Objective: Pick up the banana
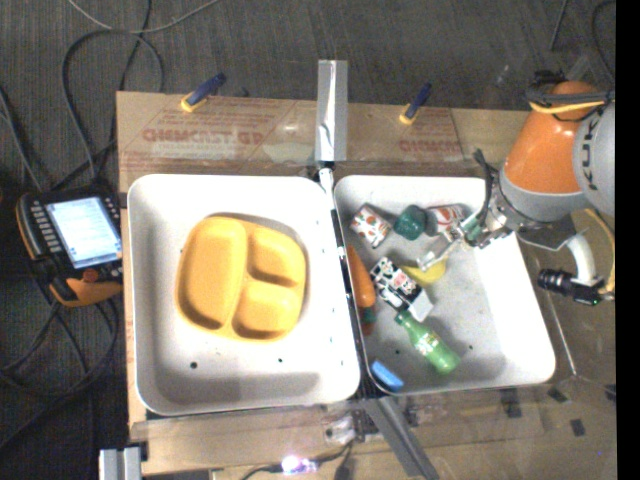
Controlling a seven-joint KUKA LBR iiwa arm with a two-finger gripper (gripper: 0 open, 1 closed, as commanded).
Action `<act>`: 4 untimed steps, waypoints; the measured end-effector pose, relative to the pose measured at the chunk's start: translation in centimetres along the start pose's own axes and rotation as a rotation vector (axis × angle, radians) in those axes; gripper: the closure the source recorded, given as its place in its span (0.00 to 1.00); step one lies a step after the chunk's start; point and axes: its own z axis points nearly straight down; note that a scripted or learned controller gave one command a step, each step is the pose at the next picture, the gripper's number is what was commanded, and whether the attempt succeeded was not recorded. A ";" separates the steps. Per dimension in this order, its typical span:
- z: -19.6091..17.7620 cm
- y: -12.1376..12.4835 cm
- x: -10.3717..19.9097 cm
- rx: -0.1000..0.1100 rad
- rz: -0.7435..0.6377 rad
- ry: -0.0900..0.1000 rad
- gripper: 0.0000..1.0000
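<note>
Robotics lab bench, as I see it from the overhead camera.
Two white bins [145, 298] on a clamped cardboard sheet [240, 133], teach pendant [75, 230] alongside, loose cables [110, 28] across grey carpet, KUKA arm [560, 158] mounted at right.

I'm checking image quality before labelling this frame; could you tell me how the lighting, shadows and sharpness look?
In the camera view, light is even and soft; the yellow tray casts a dim shadow on the left bin; the floor is dark; the small items by the banana and the gripper are slightly blurred; the clear sheet behind the bins shows mild glare.
</note>
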 end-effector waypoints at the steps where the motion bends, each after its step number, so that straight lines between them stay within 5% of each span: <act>1: 1.4 -1.6 0.8 0.001 -0.082 -0.001 0.00; 2: 4.0 -1.7 1.9 -0.011 -0.037 -0.011 0.00; 3: 4.2 5.8 0.3 0.025 0.144 0.006 0.00; 4: 3.3 5.7 0.2 0.025 0.145 0.001 1.00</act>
